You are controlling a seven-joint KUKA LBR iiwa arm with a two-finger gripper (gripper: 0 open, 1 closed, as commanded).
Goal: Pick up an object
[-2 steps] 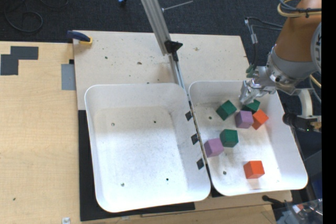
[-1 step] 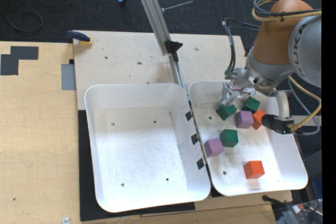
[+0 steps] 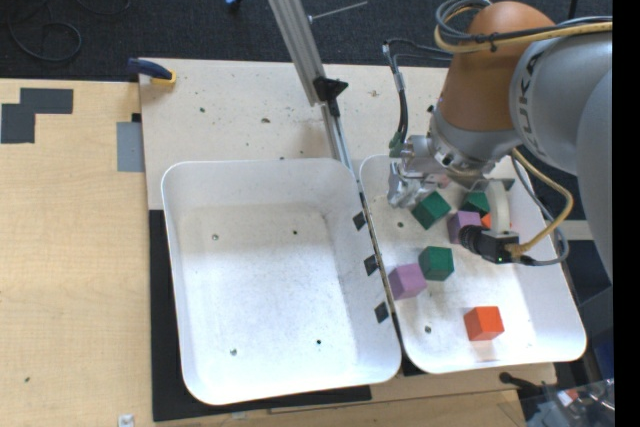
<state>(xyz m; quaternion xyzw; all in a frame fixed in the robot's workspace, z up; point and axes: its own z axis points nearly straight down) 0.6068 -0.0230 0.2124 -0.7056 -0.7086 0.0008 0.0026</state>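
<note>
Bins: two shallow white plastic bins side by side on the pale wooden worktop (image 3: pixel 230 105); the left bin (image 3: pixel 190 190) lies off to the claw's left, the right bin (image 3: pixel 560 340) spreads below and around the claw.
Cubes: six small blocks can be counted in the right bin, some partly hidden.
Green: three, namely a dark green cube (image 3: pixel 432 209) just below the claw, a second green cube (image 3: pixel 436 262) further below it, and a green block (image 3: pixel 477 202) to the claw's right, partly covered by the wrist.
Purple: two, namely a purple cube (image 3: pixel 407 280) below and slightly left of the claw, near the divider, and a purple block (image 3: pixel 464 224) below-right of it.
Orange: one bright orange cube (image 3: pixel 484 323), well below the claw, alone.
Edges and room: the claw hangs near the right bin's upper left corner, close to the shared rim; open floor lies around the orange cube toward the bin's lower edge.
Claw: the metal two-finger claw (image 3: pixel 408 183) sits at the end of the grey arm (image 3: pixel 560 105); whether its fingers are spread or closed cannot be told.
Nearest cube: the dark green cube, just beside the claw tip, seemingly resting on the bin floor.
</note>
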